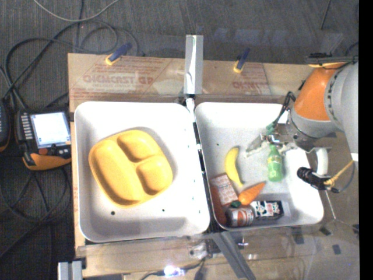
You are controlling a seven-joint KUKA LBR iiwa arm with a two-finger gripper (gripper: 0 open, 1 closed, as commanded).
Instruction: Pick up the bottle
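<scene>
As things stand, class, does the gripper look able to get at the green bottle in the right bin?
Probably yes. The gripper sits right at the top of the green bottle, which lies apart from the banana and carrot, so nothing blocks it.

**A robot test lab**

Two white bins (pixel 81 174) sit on a cardboard-covered bench (pixel 145 77) over grey carpet (pixel 175 10). Loose cables (pixel 64 31) lie around, and a handheld control pendant (pixel 46 134) rests at the left.

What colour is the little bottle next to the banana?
The small plastic bottle is green with a paler cap, seen in the camera view, right bin.
</scene>
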